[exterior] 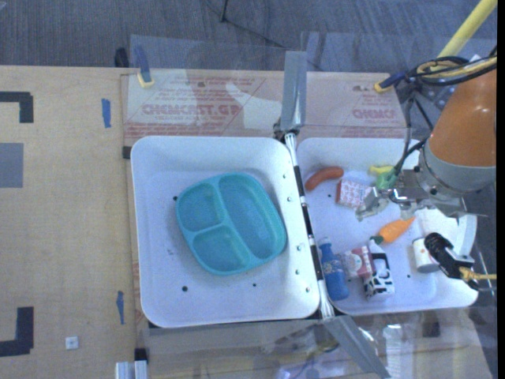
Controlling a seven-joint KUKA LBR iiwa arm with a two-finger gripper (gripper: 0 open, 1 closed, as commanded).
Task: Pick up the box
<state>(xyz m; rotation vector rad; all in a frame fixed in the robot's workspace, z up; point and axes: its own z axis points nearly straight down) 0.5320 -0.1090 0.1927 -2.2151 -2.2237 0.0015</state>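
A small pink-and-white box (pixel 352 191) lies in the upper middle of the right bin (pixel 442 294). My gripper (pixel 376 202) hangs just to the right of that box, close to its right edge, at the end of the grey arm with the orange band (pixel 472 125). Nothing shows as lifted from the bin floor. Near the bin's front lie a red-and-white carton (pixel 361 260) and a black-and-white carton (pixel 379 281).
The right bin also holds a reddish sausage (pixel 323 178), a green toy (pixel 384 177), an orange carrot (pixel 394 229), a blue bottle (pixel 333 271) and a white object (pixel 427 253). The left bin (pixel 158 172) holds a teal divided plate (pixel 230 222).
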